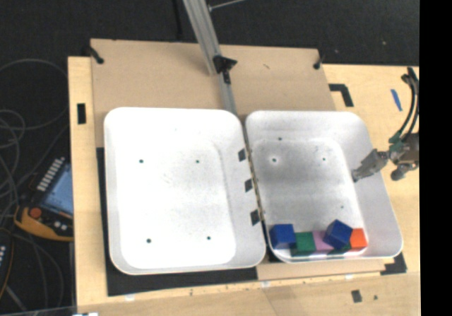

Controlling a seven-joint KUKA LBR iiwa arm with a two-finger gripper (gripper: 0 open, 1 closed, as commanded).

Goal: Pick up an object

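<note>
Gripper point(381, 163) sits at the 3 o'clock rim of the right bin point(304, 131), mostly cut off by the frame edge. Can't tell its state; nothing visibly held.

Targets are all packed along the 6 o'clock wall of that bin: blue block point(282, 234), green block point(304, 242), a pale purple block point(323, 241), second blue block point(338, 233), orange block point(358, 238). They touch or nearly touch.

Risks:
- Blocks crowd each other, little room alongside any one; likely a nudge instead of a grasp, or two lifted at once.
- They hug the sloped wall, so a descent could strike the rim.

Hard to see: purple block is partly covered by its neighbours. Left bin point(176, 187) holds no blocks.
</note>
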